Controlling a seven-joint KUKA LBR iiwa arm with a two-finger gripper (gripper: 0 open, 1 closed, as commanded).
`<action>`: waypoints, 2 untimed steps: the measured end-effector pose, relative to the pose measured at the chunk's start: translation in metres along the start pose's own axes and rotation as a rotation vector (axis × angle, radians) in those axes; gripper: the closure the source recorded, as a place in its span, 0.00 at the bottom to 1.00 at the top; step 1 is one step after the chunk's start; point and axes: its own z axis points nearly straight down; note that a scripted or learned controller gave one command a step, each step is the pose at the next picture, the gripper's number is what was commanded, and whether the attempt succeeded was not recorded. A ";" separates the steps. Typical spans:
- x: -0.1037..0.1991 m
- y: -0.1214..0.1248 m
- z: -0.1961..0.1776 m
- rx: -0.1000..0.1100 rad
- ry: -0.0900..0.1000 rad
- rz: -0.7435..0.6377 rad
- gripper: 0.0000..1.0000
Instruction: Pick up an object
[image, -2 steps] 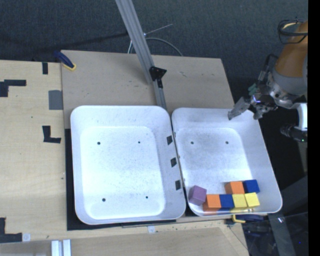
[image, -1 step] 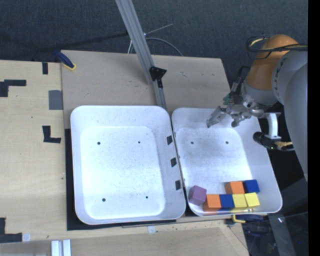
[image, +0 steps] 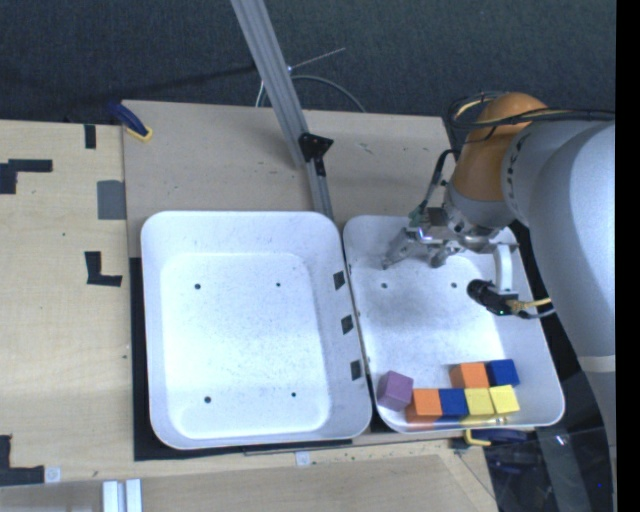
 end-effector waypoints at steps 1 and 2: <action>0.048 -0.032 -0.063 -0.008 0.001 -0.001 0.00; 0.045 -0.011 0.001 0.001 -0.002 0.002 0.00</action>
